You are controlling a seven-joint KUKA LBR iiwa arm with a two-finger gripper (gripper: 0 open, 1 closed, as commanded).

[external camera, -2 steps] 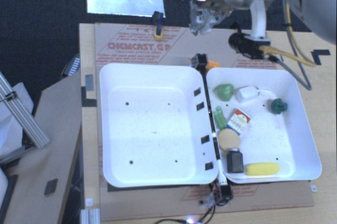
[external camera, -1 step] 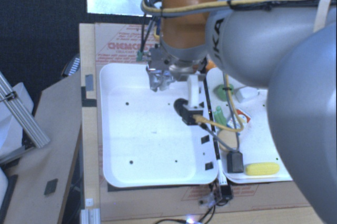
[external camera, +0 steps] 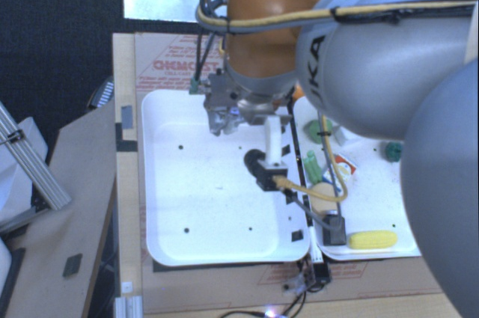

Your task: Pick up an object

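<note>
Arm (external camera: 389,62): smooth grey casing w/ part of black lettering (letters "KA" legible). Orange dome band (external camera: 273,17) above wrist. Yellow cable (external camera: 337,10) runs along casing; black cables loop at the dome's left. Wrist assy (external camera: 232,103): grey metal, detail blurred.

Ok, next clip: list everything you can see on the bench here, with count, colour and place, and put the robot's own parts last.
Bins: two, white, side by side; left bin, right bin.
Corn cob: one, yellow, near front edge of right bin.
Green object: one, small, right bin, partly behind the arm.
Green stick-shaped item: one, right bin, near the divider.
Cardboard sheet: one, tan with red print, under the bins.
Arm: one, grey with orange band, reaching in from the right.
Hand: one, metallic, over the left bin's far side.
</note>
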